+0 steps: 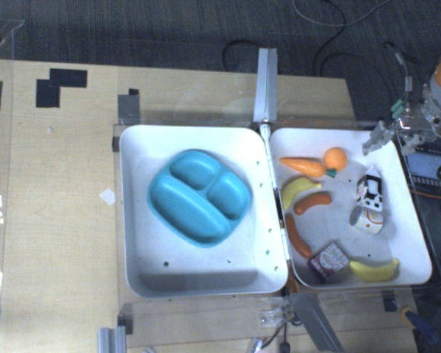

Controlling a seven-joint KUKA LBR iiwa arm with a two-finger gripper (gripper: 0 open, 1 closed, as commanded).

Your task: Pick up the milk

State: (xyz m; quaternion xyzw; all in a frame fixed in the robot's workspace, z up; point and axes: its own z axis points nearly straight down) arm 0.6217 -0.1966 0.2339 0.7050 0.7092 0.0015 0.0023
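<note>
My tool (382,132) hangs over the far right corner of the right bin (419,234); I cannot tell how wide it stands. The milk (369,203) lies nearby, clear of the sausage (312,202), so I'd drop straight across its narrow sides.

I see two white bins (132,219). The left one holds a bright blue sectioned plate (198,195). In the right, the milk (369,201) is white with black cow patches; at its nine o'clock sit an orange carrot (303,167), a red-brown sausage (312,201), and a yellow banana (295,190). A purple box (328,261) lies at seven o'clock.
</note>
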